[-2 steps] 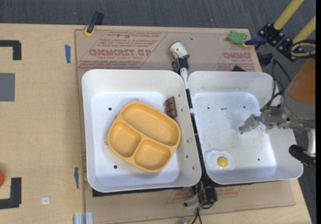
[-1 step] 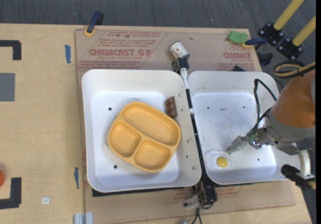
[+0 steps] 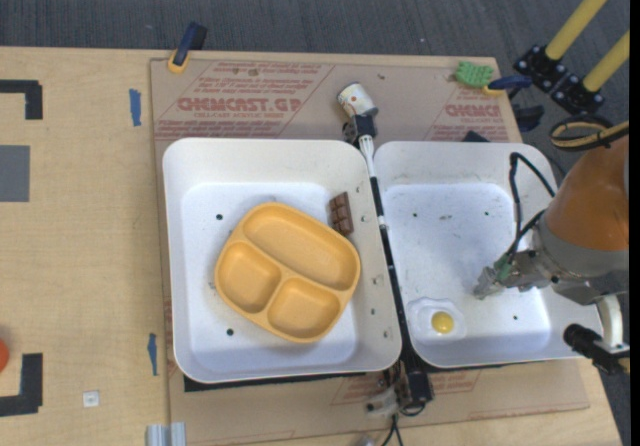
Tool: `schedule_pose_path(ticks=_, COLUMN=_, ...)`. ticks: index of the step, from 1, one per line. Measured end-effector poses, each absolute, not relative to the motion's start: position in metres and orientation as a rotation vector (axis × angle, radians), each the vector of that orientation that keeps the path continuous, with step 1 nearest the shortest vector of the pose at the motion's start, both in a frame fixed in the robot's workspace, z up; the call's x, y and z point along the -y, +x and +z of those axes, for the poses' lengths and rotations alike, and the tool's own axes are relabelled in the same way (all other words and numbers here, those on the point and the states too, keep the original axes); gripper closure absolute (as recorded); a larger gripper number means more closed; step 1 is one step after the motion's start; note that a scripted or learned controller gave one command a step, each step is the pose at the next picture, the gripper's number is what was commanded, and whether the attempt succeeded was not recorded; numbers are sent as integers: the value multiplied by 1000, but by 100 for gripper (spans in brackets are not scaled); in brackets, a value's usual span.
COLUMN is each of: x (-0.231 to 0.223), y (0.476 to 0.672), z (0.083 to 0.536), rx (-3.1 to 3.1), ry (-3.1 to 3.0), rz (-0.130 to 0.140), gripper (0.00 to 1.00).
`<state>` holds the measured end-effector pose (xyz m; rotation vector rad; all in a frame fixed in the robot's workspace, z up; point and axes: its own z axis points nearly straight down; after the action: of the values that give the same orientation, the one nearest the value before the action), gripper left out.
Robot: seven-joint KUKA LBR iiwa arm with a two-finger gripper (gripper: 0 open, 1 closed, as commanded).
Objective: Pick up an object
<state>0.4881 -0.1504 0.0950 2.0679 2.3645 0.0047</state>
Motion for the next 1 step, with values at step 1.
schedule_pose_path(ticks=1, x=184, y=480, z=172, rx=-1951, ry=2458, rz=1, gripper=100)
